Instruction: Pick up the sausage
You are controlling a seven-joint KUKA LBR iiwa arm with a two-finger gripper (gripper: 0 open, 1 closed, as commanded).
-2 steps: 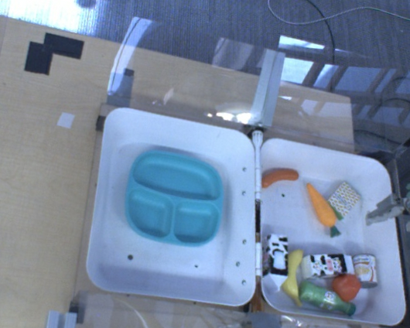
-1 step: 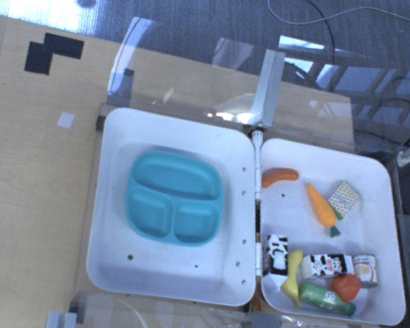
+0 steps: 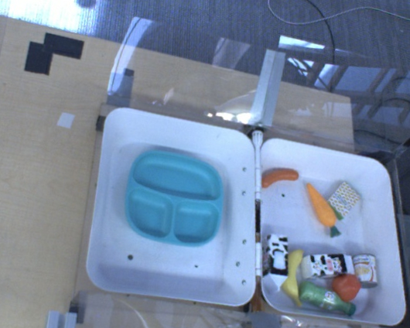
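The sausage point(image 3: 279, 177) is a small orange-red link lying flat in the right bin point(image 3: 382, 230), close to that bin's upper left corner and next to the divider between the bins. Nothing touches it. An orange carrot point(image 3: 321, 207) lies a short way to its right.
The left bin point(image 3: 103, 204) holds a blue divided plate point(image 3: 175, 197). Along the right bin's near side sit a cow-print carton point(image 3: 275, 255), a yellow banana point(image 3: 293, 275), a green bottle point(image 3: 327, 300), a red tomato point(image 3: 346, 286), a milk carton point(image 3: 327, 265) and a can point(image 3: 364, 269). A patterned box point(image 3: 344, 199) lies beside the carrot.
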